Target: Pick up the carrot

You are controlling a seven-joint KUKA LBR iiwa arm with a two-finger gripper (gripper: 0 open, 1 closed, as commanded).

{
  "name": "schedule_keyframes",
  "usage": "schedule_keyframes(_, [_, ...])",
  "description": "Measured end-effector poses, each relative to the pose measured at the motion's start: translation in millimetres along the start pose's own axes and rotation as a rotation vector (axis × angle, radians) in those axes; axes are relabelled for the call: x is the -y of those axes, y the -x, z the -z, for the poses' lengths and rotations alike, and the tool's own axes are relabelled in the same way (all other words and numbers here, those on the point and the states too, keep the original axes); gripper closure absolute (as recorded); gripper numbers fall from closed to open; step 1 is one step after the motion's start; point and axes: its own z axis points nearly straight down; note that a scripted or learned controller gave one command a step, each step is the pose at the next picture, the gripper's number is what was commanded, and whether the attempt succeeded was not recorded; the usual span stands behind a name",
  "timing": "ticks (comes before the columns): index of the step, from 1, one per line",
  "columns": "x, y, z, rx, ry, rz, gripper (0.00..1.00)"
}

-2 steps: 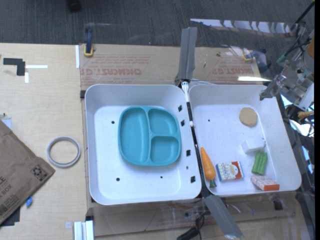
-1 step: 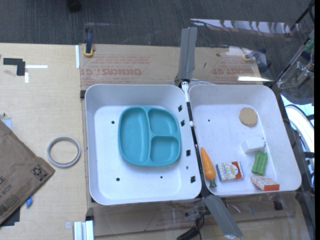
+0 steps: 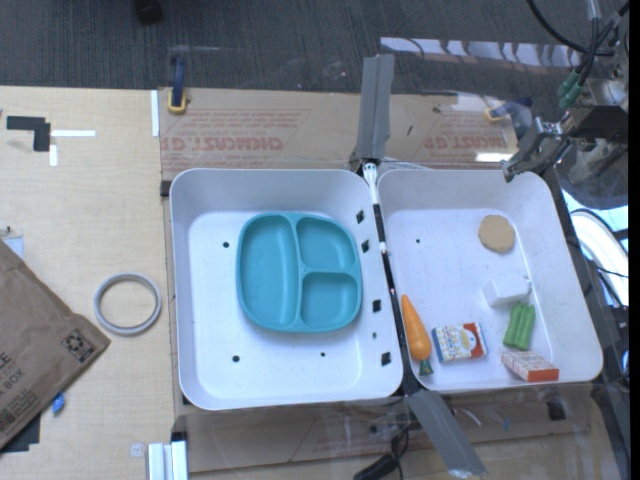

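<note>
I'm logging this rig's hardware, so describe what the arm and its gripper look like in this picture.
At the camera view's upper right, the gripper is a dark, angular metal assembly with slim black parts ending over the right bin's far corner. Behind it sits a pale grey body. Black cables loop above, and a small green fitting hangs beside them.

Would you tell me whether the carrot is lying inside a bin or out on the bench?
Inside: the carrot lies flat in the right bin, against its left wall.
</note>
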Motion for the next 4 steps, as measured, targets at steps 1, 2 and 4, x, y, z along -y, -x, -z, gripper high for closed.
schedule_keyframes(1, [48, -25, -184, -0.002, -0.003, 0.048, 0.00])
schedule_keyframes(2, [51, -72, -80, 0.000, 0.000, 0.253, 0.00])
schedule_keyframes(4, [50, -93, -64, 0.000, 0.001, 0.403, 0.00])
